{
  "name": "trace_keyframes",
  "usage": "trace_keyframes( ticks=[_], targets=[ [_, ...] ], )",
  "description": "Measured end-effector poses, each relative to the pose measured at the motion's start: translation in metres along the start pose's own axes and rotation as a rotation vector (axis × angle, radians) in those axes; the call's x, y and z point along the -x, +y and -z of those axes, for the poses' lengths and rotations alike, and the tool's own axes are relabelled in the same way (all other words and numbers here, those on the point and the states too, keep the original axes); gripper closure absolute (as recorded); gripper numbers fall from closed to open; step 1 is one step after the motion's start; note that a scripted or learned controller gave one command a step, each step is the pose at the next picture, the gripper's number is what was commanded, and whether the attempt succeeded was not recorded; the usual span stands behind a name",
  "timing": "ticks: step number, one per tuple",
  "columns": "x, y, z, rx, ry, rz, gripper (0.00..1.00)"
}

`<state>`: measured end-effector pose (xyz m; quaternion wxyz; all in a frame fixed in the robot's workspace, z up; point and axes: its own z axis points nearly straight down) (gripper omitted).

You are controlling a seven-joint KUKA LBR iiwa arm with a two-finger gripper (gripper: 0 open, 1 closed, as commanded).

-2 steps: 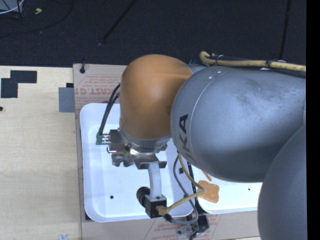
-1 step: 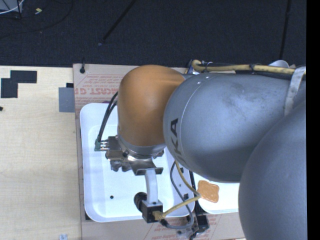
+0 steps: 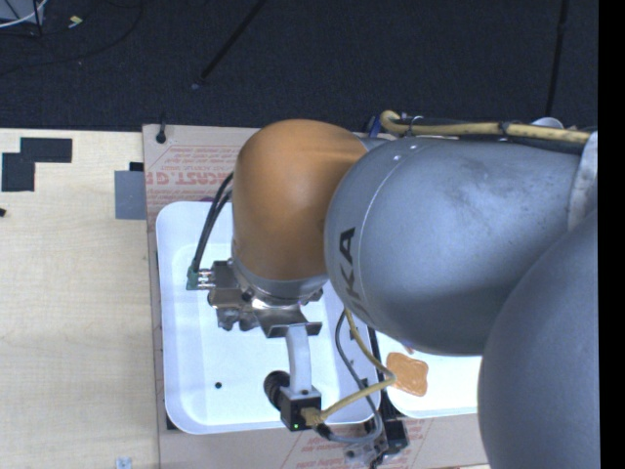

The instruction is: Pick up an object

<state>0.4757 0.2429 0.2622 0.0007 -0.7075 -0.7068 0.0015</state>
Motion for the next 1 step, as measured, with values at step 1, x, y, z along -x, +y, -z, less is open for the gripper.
trace_keyframes(
  ticks=[1],
  targets=[
    [0.0011, 0.0005, 0.0093, -0.003, -0.001, -0.002, 1.0]
  ],
)
